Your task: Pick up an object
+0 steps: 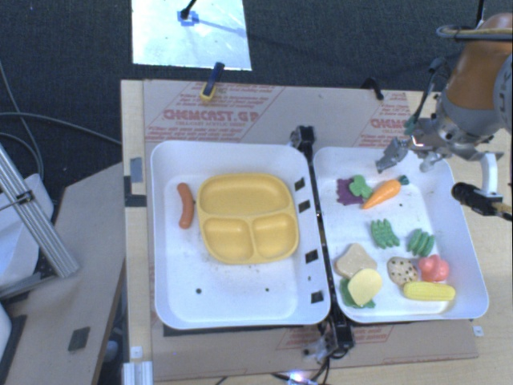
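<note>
Left bin: a sausage lies beside the yellow divided plate. Right bin: purple leaf, carrot, green beans, bread, cookie, corn. My end effector hovers over that bin's far edge, just beyond the carrot, fingers spread, holding nothing.

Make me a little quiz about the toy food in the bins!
1. True or false: the sausage lies in the same bin as the yellow tray.
2. Which food lies closest to the end effector? A corn B carrot C cookie
3. Fill in: the carrot lies in the ____ bin in the camera view.

Key: 1 true; 2 B; 3 right.
</note>
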